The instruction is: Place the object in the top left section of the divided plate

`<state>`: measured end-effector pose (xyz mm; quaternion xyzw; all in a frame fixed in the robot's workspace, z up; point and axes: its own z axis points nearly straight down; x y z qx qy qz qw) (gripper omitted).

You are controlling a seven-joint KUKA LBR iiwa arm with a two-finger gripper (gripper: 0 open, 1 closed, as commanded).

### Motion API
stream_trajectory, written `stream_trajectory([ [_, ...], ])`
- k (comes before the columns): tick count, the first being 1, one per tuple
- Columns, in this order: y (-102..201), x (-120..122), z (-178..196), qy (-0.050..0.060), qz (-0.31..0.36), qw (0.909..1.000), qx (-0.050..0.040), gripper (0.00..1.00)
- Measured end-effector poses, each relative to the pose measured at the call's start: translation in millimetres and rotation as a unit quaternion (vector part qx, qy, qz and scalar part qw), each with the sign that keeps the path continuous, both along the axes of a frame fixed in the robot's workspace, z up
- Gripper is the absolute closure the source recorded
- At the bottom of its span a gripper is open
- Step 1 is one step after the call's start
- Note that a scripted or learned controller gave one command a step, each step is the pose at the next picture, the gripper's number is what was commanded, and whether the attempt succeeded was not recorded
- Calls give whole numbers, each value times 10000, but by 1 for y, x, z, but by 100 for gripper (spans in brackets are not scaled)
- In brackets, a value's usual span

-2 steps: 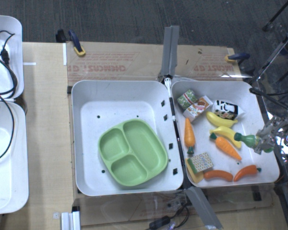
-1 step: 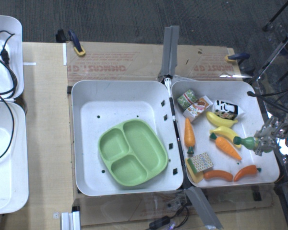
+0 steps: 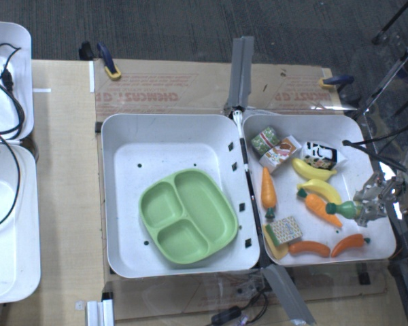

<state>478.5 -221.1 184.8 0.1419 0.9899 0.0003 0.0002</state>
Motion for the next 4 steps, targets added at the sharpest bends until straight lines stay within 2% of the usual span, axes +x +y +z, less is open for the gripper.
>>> stream_trajectory([
  [1, 0, 1, 58, -18, 452, 9990, -7, 100],
  [2, 0, 0, 13, 0, 760, 9971, 1, 100],
  [3, 0, 1, 37, -20, 1261, 9920, -9, 100],
  [4, 0, 1, 45, -19, 1547, 9880, -10, 100],
])
